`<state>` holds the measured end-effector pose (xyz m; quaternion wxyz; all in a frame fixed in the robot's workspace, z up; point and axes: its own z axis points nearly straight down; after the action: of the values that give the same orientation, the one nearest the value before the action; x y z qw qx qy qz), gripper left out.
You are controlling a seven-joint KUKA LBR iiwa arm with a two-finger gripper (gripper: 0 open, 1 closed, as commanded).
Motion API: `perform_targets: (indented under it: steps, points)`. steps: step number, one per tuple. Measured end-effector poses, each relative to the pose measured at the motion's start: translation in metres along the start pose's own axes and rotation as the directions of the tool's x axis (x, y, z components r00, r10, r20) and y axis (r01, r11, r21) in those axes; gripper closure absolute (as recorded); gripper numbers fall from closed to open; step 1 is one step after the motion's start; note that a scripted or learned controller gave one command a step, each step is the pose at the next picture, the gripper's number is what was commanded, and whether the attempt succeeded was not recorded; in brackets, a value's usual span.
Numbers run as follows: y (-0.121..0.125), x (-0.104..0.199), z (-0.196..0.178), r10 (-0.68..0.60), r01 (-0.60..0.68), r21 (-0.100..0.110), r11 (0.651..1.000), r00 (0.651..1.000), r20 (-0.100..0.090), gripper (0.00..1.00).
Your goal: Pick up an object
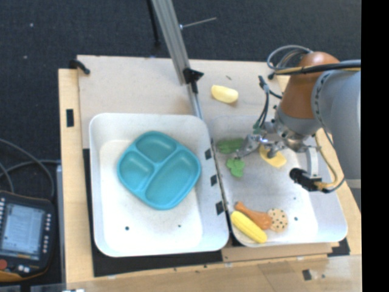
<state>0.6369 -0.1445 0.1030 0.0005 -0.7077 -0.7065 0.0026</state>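
Observation:
My gripper [265, 143] hangs low over the upper middle of the right bin [325, 221], under the grey arm with its orange band. A small yellow piece [275, 159] lies right beneath it, partly covered. Two green leafy pieces [231, 146] [236, 167] lie just left of the gripper. At the bin's front edge lie a yellow corn cob [248, 227], an orange drumstick-like piece [254, 216] and a speckled round cookie [278, 219].
A blue divided plate [159, 170] sits in the left bin [109, 227]. A yellow lemon-like piece [224, 93] lies on the bench behind the bins. A slanted metal rail [173, 35] rises at the back, and a black cable plug [306, 180] hangs right of the gripper.

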Motion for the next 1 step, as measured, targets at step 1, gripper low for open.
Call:
perform_targets:
  steps: [1]
  points:
    - [0.0022, -0.0003, -0.0148, 0.003, -0.003, -0.009, 1.0, 1.0, -0.001, 1.0]
